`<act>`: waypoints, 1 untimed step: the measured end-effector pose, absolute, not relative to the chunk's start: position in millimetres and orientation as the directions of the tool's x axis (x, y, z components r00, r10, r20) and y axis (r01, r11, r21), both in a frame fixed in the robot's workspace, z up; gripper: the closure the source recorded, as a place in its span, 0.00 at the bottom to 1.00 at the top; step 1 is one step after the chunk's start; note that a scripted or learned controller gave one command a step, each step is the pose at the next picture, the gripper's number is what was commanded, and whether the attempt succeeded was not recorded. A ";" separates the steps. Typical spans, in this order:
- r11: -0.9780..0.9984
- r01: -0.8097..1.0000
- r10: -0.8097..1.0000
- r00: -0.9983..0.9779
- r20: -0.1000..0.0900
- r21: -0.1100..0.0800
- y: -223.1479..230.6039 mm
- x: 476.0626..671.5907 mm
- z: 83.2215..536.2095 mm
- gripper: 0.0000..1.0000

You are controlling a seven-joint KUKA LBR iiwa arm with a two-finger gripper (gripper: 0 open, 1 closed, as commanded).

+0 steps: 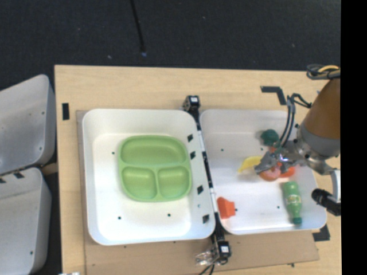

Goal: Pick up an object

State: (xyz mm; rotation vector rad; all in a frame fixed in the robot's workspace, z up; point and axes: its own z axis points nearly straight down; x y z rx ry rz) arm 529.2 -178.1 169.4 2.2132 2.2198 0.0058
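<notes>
We see the end effector (274, 162) low in the right bin (241, 132), over a red object (274, 173) beside a yellow piece (249, 164), likely lining up a grab, though its grip we cannot tell.

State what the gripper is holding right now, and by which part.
It cannot be told. The gripper sits low in the right bin, over a red-orange object and beside a yellow piece, but the view shows nothing clearly between its fingers.
</notes>
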 end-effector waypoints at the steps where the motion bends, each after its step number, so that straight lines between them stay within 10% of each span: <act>1: 0.003 1.000 1.000 -0.003 -0.002 0.006 -179.4 530.9 210.5 1.00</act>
